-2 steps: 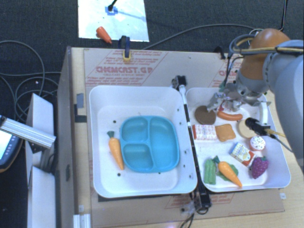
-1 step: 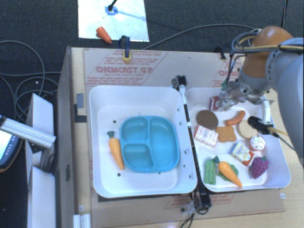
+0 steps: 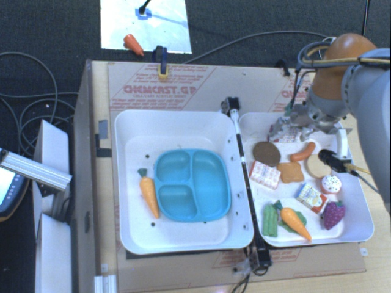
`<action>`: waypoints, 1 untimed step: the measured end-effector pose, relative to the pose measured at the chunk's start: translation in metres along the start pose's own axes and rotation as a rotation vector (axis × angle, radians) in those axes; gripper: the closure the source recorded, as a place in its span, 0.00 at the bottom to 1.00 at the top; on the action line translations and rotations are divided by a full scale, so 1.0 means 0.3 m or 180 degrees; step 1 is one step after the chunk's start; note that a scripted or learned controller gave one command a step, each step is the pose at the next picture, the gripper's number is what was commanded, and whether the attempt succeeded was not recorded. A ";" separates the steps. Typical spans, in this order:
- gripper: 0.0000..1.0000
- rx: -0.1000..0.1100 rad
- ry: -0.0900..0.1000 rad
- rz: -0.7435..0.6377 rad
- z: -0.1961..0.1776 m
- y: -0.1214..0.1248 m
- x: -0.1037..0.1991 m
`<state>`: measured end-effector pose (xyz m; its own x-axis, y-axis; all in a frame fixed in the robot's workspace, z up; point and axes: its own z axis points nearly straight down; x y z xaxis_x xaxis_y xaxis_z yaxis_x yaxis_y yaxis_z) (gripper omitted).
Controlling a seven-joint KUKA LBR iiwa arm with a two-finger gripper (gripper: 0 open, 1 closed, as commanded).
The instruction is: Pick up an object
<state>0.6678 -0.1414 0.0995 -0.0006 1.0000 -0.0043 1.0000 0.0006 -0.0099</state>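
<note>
Where the dark carpet met the rig, I logged a tabletop (image 3: 183, 81) of printed board carrying two shallow white bins side by side, cables looping over the floor at left and a pale sheet beyond the far edge with one small orange piece on it.

Left bin (image 3: 131, 133): one blue divided tray (image 3: 192, 185) near centre, one toy carrot (image 3: 148, 194) lying just beside the tray's left edge. Wide bare floor showed along the near and far walls.

Right bin (image 3: 360, 221): I counted nine pieces, packed close. One brown disc (image 3: 266, 152), one sausage (image 3: 302, 152), one tan toast piece (image 3: 291, 173), one pink wafer block (image 3: 264, 175), one round pale biscuit (image 3: 317, 166), one cupcake (image 3: 331, 184), one small carton (image 3: 309, 196), one grape bunch (image 3: 332, 215), one carrot with green top (image 3: 294, 221) by the near wall. Little open floor remained between them.

The gripper (image 3: 293, 127) hung over the right bin's far end, just above the brown disc and sausage. Its fingers were lost in blur; I could not tell their opening or whether they had anything.
</note>
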 end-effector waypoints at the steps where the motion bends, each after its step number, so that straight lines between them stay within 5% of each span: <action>1: 0.00 -0.0045 0.0007 -0.0004 -0.123 0.004 -0.124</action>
<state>0.6693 -0.1785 0.1365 -0.0020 1.0000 -0.0021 1.0000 0.0020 0.0043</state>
